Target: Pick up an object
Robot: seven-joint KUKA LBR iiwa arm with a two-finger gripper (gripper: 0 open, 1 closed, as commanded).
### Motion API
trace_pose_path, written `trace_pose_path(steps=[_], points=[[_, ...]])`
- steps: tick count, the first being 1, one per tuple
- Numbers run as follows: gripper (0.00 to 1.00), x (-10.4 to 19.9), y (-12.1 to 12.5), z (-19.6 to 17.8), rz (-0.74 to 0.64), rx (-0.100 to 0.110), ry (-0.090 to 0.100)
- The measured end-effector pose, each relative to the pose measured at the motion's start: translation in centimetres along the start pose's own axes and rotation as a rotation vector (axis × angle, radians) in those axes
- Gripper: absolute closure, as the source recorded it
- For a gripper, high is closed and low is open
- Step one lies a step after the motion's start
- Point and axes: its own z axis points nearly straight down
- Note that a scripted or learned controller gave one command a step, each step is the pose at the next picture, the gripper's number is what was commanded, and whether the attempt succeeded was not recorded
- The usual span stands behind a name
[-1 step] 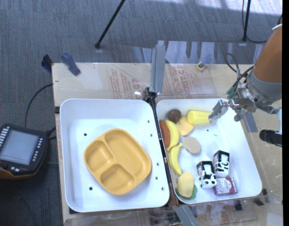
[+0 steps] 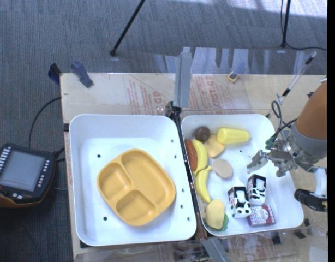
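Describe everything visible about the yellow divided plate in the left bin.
The yellow divided plate is a rounded-square tray that looks like matte plastic, with three compartments: one large and two smaller. It lies flat and upright on the floor of the left bin, turned at a slant to the bin's walls, roughly in the middle. Nothing sits in its compartments, and nothing but the bin floor touches it.

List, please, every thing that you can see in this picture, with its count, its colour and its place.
bins: 2, white, side by side on the bench
divided plate: 1, yellow, left bin
bananas: 2, yellow, right bin, left side
brown round item: 1, right bin, top
yellow pieces: 3, right bin, top and bottom
tan disc: 1, right bin, middle
cow-print cartons: 2, black and white, right bin, lower part
pink packet: 1, right bin, bottom
pendant: 1, floor, left
arm: 1, grey and orange, right
gripper: 1, above right bin
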Motion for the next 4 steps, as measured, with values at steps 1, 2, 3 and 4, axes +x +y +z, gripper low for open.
trace_pose_path(steps=[1, 2, 3, 4], points=[[0.00, 0.0, -0.4, 7.2, 0.066, -0.006, 0.002], [0.00, 1.7, -4.1, 7.2, 0.155, -0.005, 0.002], [1.00, 1.7, -4.2, 6.4, 0.159, 0.000, 0.003], [1.00, 5.0, 1.1, -2.6, -0.007, -0.015, 0.001]])
